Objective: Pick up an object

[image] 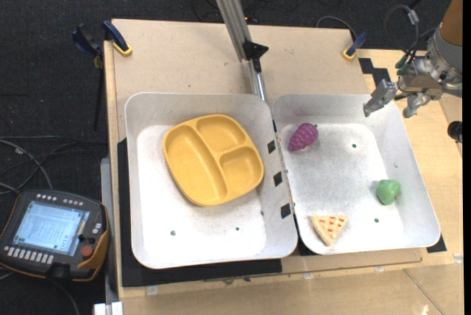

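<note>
In the right bin lie three small items: a purple bunch of grapes near its back left, a green piece by its right wall, and a pizza-slice toy at the front. My gripper hangs over the bin's back right corner, well above the floor, with its two fingers spread apart and nothing between them. It is up and to the right of the grapes and behind the green piece.
A yellow divided plate lies in the left bin. A slanted metal pole rises from between the bins at the back. Clamps hold the board's back corners. A teach pendant sits at the lower left.
</note>
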Controlling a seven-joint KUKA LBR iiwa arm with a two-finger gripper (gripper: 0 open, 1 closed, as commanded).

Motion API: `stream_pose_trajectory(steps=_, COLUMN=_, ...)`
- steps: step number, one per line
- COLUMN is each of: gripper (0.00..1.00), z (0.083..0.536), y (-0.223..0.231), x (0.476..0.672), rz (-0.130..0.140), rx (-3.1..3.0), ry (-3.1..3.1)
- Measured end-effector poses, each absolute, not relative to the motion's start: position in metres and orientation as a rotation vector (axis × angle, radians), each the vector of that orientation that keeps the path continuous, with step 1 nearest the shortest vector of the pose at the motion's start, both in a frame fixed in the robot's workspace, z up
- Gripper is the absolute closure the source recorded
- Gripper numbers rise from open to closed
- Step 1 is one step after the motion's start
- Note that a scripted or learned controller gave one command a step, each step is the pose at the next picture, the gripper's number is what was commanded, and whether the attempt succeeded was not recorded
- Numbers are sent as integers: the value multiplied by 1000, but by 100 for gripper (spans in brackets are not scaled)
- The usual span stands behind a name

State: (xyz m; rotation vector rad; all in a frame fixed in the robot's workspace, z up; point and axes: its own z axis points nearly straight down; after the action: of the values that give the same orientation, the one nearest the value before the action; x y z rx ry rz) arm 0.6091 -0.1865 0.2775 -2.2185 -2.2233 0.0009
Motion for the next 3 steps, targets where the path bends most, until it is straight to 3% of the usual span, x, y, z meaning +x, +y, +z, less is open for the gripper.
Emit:
stream_pose_trajectory(steps=1, gripper=0, z=277, y=-186, x=609, rz=2, rx=-2218, ry=-2224)
stream_pose_trajectory(steps=3, gripper=0, z=184, y=-198, x=601, rz=5, rx=-2220, ry=-2218)
